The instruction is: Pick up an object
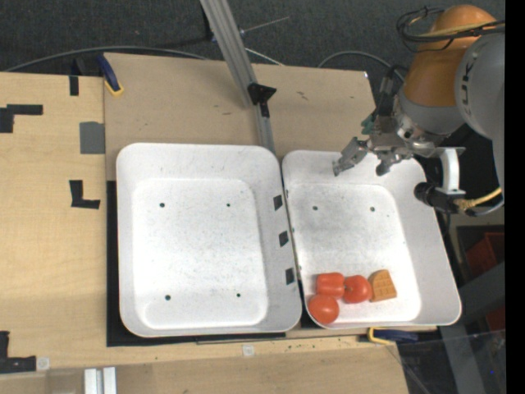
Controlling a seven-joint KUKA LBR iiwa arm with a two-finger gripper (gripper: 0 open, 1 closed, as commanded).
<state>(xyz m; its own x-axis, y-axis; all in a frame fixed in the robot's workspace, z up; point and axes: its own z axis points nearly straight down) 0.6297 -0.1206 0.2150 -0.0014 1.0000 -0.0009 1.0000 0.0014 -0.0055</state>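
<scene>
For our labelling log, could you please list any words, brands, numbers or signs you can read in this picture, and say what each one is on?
No readable text anywhere in this view.
The black marks on the bench are plain tape shapes, not letters.
The two white bins carry only dark specks and small holes.
The red and tan pieces in the right bin bear no labels.
The arm shows no legible brand.

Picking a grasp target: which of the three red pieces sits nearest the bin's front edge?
The lowest red piece, at the right bin's front-left corner; the other two red pieces lie just behind it.
</scene>
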